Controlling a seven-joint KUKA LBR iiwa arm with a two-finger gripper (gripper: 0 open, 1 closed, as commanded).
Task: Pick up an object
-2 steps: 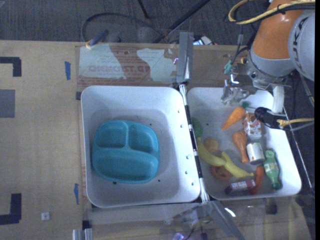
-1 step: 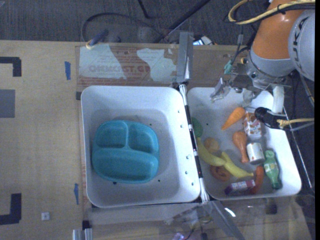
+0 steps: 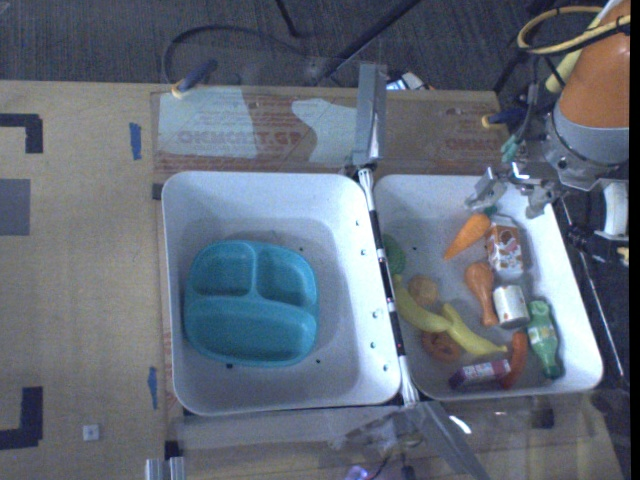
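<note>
My gripper (image 3: 512, 196) hangs over the far end of the right bin (image 3: 585, 298), its fingers spread open with nothing between them. Just below it lie an orange carrot (image 3: 468, 236) and a small red-and-white carton (image 3: 505, 251). Further toward the front are an orange drumstick (image 3: 481, 288), a silver can (image 3: 510, 305), a green bottle (image 3: 543, 336), a red chili (image 3: 516, 358) and a dark red bar (image 3: 480, 373). Two yellow bananas (image 3: 430, 315) lie by the bin's left wall, beside a brown lump (image 3: 423, 290) and a green piece (image 3: 395, 256).
The left bin (image 3: 200, 208) holds a teal divided plate (image 3: 252, 301). A metal divider rail (image 3: 378, 258) runs between the bins. Cables and yellow hose (image 3: 555, 28) hang behind the arm at the upper right. Cardboard (image 3: 80, 268) covers the bench on the left.
</note>
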